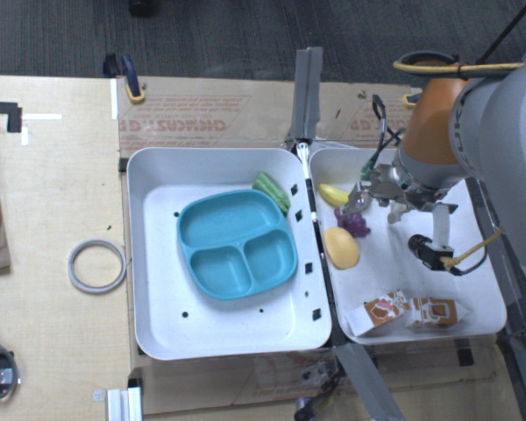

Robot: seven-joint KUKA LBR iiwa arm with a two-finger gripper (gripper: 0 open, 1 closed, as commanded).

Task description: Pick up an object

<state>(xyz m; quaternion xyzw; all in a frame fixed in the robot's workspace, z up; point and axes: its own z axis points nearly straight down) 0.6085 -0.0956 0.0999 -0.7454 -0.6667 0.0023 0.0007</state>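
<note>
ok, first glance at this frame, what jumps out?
The blue divided tray in the left bin, with a green item at its upper right edge. Then the grey arm with its orange band over the right bin, its hand down beside the yellow banana and purple grapes.

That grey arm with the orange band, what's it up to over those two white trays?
The robot arm is reaching into the right bin, its gripper low beside a small purple grape bunch and a yellow banana. A pale lemon-like fruit and a small carton lie nearby. The left bin holds a blue divided plate and a green item. Nothing is visibly lifted.
</note>
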